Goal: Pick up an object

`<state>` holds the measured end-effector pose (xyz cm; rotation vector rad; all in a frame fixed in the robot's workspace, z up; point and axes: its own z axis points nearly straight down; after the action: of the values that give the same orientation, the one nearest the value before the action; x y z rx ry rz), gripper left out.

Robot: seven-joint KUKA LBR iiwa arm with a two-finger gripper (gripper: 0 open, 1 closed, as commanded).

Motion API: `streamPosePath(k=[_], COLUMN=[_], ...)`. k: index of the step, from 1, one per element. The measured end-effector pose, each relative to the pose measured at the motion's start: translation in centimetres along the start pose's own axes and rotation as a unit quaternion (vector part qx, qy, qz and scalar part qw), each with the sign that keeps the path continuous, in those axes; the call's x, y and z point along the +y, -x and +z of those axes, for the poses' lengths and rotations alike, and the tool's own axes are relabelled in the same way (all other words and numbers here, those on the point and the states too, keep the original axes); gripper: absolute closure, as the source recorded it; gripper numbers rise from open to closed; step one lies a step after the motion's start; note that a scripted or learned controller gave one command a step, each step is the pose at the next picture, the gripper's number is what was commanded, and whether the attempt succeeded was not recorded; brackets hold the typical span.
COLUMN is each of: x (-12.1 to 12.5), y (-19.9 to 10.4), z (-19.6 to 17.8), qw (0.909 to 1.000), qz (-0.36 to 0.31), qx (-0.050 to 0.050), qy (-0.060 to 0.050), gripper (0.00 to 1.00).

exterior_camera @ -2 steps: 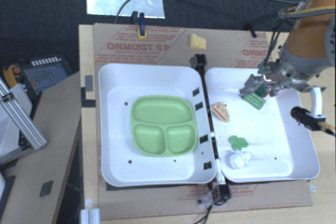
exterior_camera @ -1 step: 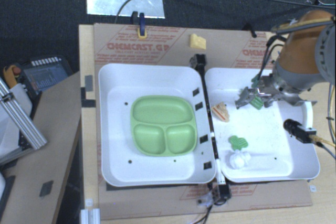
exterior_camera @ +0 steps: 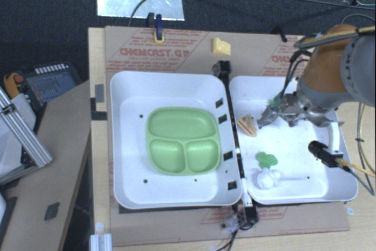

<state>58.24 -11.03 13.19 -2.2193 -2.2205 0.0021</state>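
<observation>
1. Arm reaches in over the right bin (exterior_camera: 338, 188); gripper (exterior_camera: 271, 114) sits low near that bin's left wall, toward its far edge.
2. Jaw state: cannot tell.
3. Candidate objects: tan wedge (exterior_camera: 247, 125) against the left wall, just beside the gripper; green piece (exterior_camera: 267, 159) and white piece (exterior_camera: 268, 179) toward the near edge.
4. Left bin (exterior_camera: 126, 185) carries a green divided plate (exterior_camera: 183, 140).
5. Risk: wedge lies tight to the wall, so closing could push it aside or scrape the wall, leaving nothing gripped.

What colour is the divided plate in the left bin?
Light green; the divided plate shows clearly in the camera view.
</observation>
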Motion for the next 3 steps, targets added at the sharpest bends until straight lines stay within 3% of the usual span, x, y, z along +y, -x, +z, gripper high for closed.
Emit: streamPosePath(k=[1,3], x=[0.1,0.1], y=[0.1,-1.2], z=[-1.3,-12.9], qw=[1.0000,1.0000], qz=[0.000,-0.002], qx=[-0.001,-0.001], qy=[0.003,0.005], gripper=[1.00,1.00])
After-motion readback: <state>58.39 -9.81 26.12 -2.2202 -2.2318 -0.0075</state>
